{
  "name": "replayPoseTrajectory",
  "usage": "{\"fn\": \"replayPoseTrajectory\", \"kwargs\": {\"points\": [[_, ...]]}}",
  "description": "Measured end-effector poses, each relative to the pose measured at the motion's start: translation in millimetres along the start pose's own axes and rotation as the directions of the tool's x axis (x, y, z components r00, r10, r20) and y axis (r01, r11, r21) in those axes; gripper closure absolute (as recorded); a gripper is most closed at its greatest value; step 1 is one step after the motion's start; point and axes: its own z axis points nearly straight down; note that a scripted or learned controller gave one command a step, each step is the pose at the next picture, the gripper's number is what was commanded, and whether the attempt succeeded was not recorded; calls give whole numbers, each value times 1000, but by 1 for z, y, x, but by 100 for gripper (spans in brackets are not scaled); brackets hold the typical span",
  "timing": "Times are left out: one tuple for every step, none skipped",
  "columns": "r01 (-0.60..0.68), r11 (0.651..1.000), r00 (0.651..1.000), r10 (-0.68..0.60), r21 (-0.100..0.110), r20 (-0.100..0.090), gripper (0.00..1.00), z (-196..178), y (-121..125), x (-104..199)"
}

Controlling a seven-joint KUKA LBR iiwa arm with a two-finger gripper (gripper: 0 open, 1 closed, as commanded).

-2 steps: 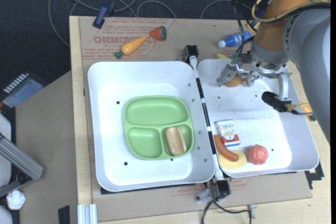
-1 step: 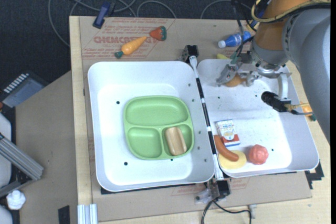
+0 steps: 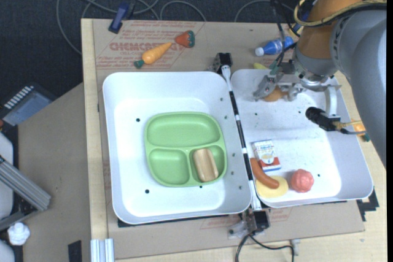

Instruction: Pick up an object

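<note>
On the table (image 3: 92, 132), above the bins, lie a blue clip (image 3: 120, 16) and a carrot (image 3: 162, 50); the left bin (image 3: 123, 132) holds a green plate (image 3: 175, 132) with a bun (image 3: 206, 164) in its lower right compartment. In the right bin (image 3: 344, 162), a carton (image 3: 266, 153), a sausage (image 3: 264, 176) on a yellow slice (image 3: 274, 189) and a red ball (image 3: 301, 180) sit near the front edge, with a blue bottle (image 3: 274, 46) on the table behind. The gripper (image 3: 276, 91) is low at the bin's far end, fingers (image 3: 263, 90) spread either side of a small tan piece (image 3: 275, 95) on the floor.
</note>
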Motion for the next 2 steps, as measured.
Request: {"fn": "replayPoseTrajectory", "kwargs": {"points": [[-1,1000,1000,1,0,0,0,0,0,2],[-1,1000,1000,1,-1,1,0,0,0,0]]}}
